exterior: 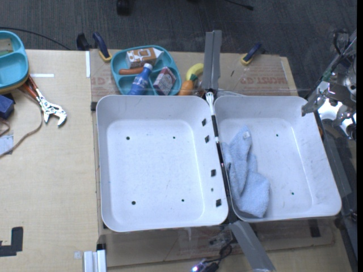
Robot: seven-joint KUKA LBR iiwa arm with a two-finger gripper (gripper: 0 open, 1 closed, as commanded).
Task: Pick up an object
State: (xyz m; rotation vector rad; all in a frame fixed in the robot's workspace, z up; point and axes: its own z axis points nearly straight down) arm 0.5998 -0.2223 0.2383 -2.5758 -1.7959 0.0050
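We see the pale blue towel (247, 173) crumpled in the right bin (317, 152), long axis running near-to-far, while the tool (332, 98) hangs beside its right rim, grip state unreadable.

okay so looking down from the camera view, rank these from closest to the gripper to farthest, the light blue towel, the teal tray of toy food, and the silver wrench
Measured from the gripper at the right edge:
1. The crumpled light blue cloth towel, lying in the right white bin, along its left side.
2. The teal plastic tray of toy food, behind the left bin.
3. The silver metal wrench, far left on the bench.
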